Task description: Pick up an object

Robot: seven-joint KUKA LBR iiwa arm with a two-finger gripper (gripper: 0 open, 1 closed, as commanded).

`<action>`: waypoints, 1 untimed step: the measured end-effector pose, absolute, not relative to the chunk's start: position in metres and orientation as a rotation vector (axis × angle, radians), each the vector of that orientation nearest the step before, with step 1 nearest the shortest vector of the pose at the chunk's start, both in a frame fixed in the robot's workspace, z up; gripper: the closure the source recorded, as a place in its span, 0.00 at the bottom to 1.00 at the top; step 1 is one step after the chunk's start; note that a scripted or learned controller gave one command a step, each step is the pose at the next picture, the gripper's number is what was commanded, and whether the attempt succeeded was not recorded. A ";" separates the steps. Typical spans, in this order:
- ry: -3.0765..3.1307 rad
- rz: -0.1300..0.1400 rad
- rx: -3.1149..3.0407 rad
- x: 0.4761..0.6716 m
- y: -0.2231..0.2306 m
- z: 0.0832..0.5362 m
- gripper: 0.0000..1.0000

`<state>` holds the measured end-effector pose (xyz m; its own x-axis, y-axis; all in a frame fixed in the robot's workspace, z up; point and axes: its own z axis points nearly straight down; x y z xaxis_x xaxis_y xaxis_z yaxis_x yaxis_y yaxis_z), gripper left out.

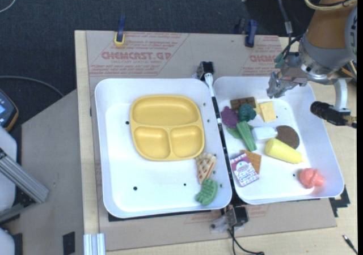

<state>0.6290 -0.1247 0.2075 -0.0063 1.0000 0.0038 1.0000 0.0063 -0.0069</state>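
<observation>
The end effector (276, 90) hangs over the back of the right bin (334, 163), its fingers pointing down; whether they are parted cannot be told, and nothing shows between them. Just in front lies a yellow cheese square (266, 111). The grey arm (326, 50) slants in from upper right. Red print on the table (170, 50) reads "CHEMCAST GP".

Yellow tray (167, 126) is seen in a white bin (108, 152); pink lump (311, 178), purple grapes (229, 116), green broccoli (207, 191) noted too.
</observation>
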 end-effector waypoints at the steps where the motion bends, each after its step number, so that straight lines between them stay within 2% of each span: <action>1: -2.223 0.003 -2.210 0.629 -0.077 0.211 1.00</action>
